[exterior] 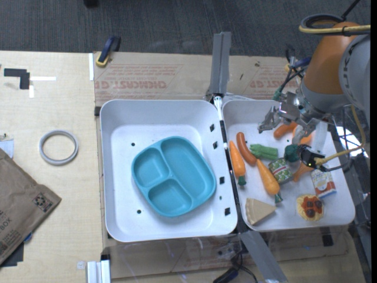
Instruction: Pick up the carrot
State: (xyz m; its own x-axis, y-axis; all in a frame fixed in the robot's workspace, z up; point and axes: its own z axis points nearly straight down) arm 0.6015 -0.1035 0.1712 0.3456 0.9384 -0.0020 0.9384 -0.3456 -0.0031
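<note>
Gripper [293,122]: over the far part of the right bin [339,214]; an orange piece sits between its fingers [272,118], though whether they grip it cannot be told.

Carrot [267,177]: lying loose on the floor of the right bin, near its middle, tip pointing toward the far wall, clear of the gripper.

Neighbouring items, right bin: second orange carrot-like piece [237,162] along the left wall; red sausage [245,148] just beside it; green piece [263,151] between the sausage and the gripper; printed packet [282,171] touching the carrot's right side; bread wedge [258,210] at the near edge; small pizza [310,207]; carton [323,183].

Left bin [118,170]: holds a blue divided plate [172,176].

Counter [47,111]: pale wood, bearing a tape ring [58,147] and a brown paper bag [20,202]; cardboard sheet [153,75] behind the bins; dark carpet [177,10] beyond.
</note>
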